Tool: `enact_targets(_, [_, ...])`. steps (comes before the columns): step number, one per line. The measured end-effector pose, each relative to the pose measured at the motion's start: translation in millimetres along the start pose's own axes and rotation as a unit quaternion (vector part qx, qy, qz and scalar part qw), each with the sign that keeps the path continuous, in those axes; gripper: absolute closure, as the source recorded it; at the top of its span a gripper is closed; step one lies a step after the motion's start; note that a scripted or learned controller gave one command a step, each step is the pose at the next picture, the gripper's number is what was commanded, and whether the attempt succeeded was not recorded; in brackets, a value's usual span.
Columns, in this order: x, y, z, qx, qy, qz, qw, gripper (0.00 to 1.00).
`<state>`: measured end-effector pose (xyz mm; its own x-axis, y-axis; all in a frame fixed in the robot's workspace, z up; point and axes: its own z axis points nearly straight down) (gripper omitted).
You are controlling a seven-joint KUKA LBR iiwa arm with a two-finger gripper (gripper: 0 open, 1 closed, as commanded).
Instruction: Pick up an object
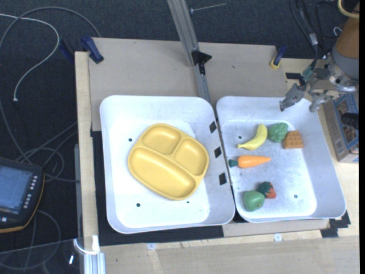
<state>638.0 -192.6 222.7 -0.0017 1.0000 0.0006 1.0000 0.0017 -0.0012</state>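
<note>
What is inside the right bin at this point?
The right bin holds a banana, broccoli, a waffle, a carrot, a green pepper and a small red-and-green piece. Nothing looks covered.

Carrot [251,161] sits mid right bin [319,181]; banana [255,137] just behind it, pepper [254,200] in front, divided plate [167,161] well left, in the left bin [114,210].

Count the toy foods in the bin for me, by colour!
Yellow: 1, the banana
Orange: 1, the carrot
Green: 2, the broccoli and the green pepper
Brown: 1, the waffle
Red and green: 1, the small piece
Total: 6
</note>
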Motion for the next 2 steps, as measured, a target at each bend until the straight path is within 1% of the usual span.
enact_targets(1, [0,0,0,0.0,0.0,0.0,1.0,0.0])
enact_targets(2, [5,0,43,0.002,0.001,0.0,1.0,0.0])
